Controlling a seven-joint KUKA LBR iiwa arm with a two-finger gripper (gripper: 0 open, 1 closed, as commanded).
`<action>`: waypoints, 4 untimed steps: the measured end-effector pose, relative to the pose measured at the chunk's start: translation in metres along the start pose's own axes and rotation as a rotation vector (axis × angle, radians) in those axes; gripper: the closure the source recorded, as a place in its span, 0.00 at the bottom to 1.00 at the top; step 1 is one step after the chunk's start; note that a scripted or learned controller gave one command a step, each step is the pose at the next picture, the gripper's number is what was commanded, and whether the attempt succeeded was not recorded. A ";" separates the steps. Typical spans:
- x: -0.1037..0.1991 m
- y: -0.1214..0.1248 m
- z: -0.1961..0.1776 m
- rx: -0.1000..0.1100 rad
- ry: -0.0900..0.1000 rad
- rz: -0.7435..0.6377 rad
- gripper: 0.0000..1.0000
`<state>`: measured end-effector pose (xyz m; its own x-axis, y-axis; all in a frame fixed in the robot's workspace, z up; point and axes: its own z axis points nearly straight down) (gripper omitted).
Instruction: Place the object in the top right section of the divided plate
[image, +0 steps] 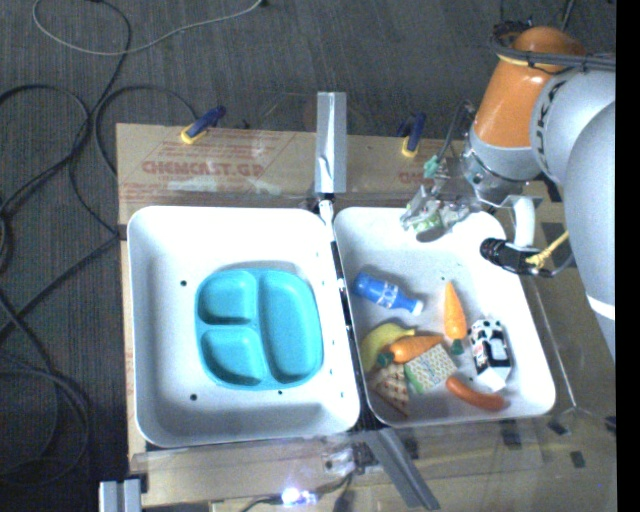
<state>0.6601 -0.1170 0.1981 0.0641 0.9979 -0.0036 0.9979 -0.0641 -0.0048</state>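
At 9 o'clock on the surface, seated in the left white bin: turquoise divided plate, 3 sections, top right section the large one. Nothing resting on it. Well apart, at 3 o'clock, right white bin with a heap of toy items: blue bottle near the middle, upright orange carrot beside it, second carrot lying across a yellow banana, black-and-white carton at the right, red sausage at 5 o'clock, waffle-like pieces at the bottom. Which of these counts as the object: cannot tell. At 1 o'clock, over the right bin's top rim, pincer on the grey arm with orange band; apart or together: cannot tell, too cluttered.
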 end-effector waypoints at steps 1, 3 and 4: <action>0.020 -0.059 -0.154 -0.002 0.002 -0.022 1.00; 0.005 -0.154 -0.234 -0.002 0.000 -0.026 1.00; 0.026 -0.146 -0.234 -0.002 0.000 -0.103 1.00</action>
<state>0.5173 -0.0805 0.4323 -0.0384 0.9993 -0.0030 0.9993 0.0383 -0.0036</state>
